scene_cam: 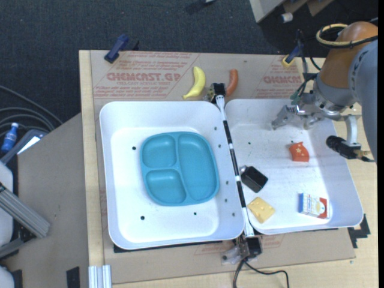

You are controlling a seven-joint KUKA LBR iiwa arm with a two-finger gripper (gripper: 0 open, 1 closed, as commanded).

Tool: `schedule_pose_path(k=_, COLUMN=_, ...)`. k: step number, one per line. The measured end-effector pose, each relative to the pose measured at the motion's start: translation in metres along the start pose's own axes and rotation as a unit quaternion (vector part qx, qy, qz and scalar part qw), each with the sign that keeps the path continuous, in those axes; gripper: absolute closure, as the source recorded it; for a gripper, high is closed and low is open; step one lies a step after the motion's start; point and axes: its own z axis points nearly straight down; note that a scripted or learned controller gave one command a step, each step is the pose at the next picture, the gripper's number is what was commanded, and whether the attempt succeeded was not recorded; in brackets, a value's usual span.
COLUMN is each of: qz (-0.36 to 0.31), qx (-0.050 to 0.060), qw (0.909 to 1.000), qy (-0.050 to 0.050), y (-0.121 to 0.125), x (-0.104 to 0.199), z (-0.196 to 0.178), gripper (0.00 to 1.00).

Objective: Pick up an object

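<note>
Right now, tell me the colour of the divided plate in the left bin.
Light blue, turquoise-like; the divided plate shows clearly in the camera view.

Glossy plastic blue tray (180, 168); smooth white bins (114, 125); matt cardboard bench (144, 77).

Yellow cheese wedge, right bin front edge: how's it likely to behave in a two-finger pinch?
The yellow cheese wedge looks like a small toy block, so probably rigid and light. Its flat faces suggest it will slide rather than roll if nudged. It lies close to the right bin wall and near the black block, so a finger could push it against the wall.
</note>
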Motion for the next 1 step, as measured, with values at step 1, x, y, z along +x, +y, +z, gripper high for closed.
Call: schedule_pose_path(k=1, qz=-0.001, qx=0.002, qw=1.0, qy=0.001, y=-0.0001, x=0.0319, z=0.0, gripper=0.0)
